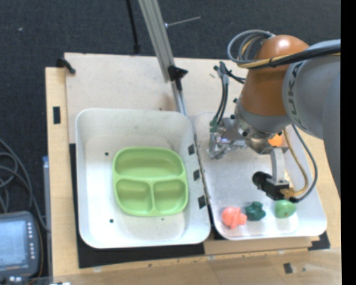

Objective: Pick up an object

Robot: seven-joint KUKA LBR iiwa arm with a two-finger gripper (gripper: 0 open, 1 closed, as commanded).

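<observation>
Orange toy, dark green toy and green toy sit at the right bin's six o'clock; the hand, seemingly empty, grip state unclear, hovers at ten. Approach step: it must travel down to them.

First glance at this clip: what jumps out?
The grey arm with its orange band looms over the right bin, its gripper hanging near that bin's far left corner. In the left bin lies a green divided plate. Small toys, pink, dark green and light green, line the right bin's near edge.
</observation>
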